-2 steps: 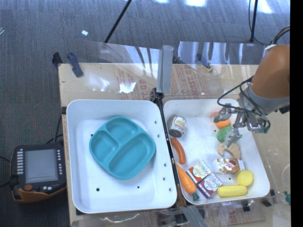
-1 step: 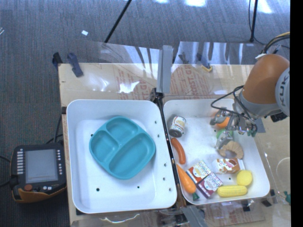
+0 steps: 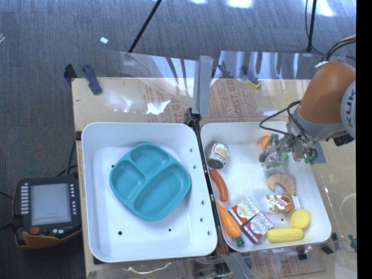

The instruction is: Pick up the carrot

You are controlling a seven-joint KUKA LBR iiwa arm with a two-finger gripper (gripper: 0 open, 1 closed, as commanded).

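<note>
Bench (image 3: 133, 100) bearing two white bins (image 3: 93, 156)

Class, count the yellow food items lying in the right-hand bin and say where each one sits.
2. A lemon lies near the right bin's lower right corner, and a corn cob lies just below it along the front wall. The arm may hide others farther back.
</note>
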